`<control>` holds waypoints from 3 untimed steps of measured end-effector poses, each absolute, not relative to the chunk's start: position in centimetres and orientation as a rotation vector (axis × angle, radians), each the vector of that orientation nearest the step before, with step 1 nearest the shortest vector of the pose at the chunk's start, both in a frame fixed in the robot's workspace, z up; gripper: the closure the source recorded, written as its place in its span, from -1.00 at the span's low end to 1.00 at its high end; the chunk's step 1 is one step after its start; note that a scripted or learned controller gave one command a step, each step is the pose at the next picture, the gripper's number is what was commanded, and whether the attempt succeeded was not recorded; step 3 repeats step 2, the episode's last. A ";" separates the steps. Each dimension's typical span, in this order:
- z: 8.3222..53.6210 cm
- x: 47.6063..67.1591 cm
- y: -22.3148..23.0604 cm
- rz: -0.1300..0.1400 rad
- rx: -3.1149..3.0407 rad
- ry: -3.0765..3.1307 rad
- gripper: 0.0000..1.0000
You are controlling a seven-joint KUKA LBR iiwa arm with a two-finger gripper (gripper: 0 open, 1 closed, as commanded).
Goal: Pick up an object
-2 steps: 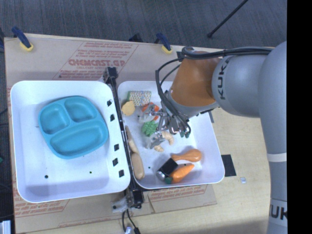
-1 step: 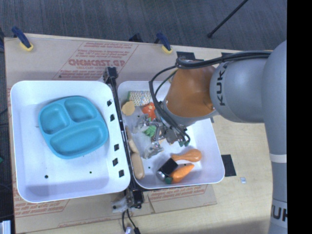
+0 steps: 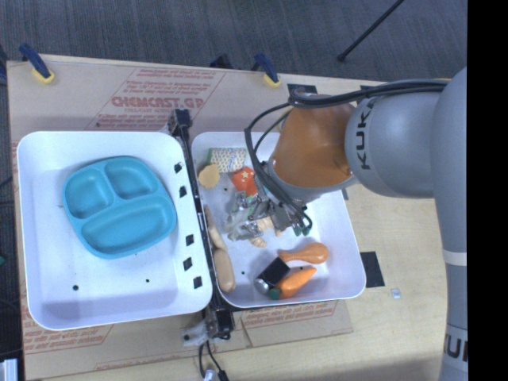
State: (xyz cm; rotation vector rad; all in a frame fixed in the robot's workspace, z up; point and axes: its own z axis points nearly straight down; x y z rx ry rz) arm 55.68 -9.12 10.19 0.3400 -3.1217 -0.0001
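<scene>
Two white bins sit side by side on the counter [image 3: 71, 78]. Nearest in the right bin [image 3: 349, 252] lie a toy carrot [image 3: 294, 281] and an orange squash-shaped toy [image 3: 305, 253], just beside each other; both look light, stiff and smooth, best pinched across the thick middle. Farther back, the gripper [image 3: 252, 217] hangs low among small pieces; its state I cannot tell. The left bin [image 3: 36, 236] holds a blue divided plate [image 3: 119, 205].

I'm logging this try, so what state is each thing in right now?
Blue plate: flat, right way up, in the left bin.
Carrot: lying in the right bin.
Gripper: down in the right bin, among the pieces.
</scene>
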 end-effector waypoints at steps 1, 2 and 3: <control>10.2 55.7 -9.1 0.000 0.340 -3.121 -1.00; 9.2 56.3 -9.2 0.001 0.439 -3.112 -1.00; 9.2 56.3 -9.2 0.001 0.439 -3.112 -1.00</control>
